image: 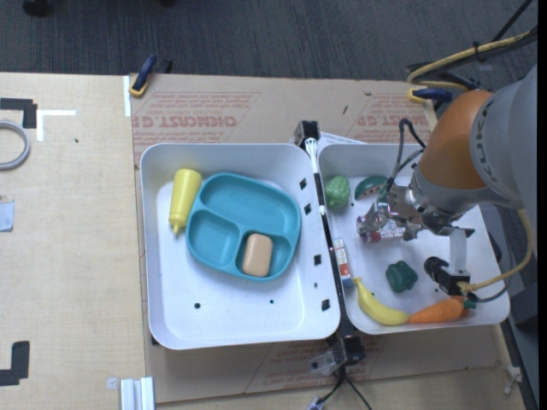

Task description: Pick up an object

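Wooden bench (68,254) bears cardboard sheet (222,114) under two white bins (231,323)

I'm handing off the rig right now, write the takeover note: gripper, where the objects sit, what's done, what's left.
Gripper: low in the right bin, nothing seen held.
Right bin: green round item, dark green piece, banana, carrot.
Left bin: yellow bottle, blue divided tray with a tan block in its near compartment.
Done: no pick evident.
Left: grasp and lift one object.
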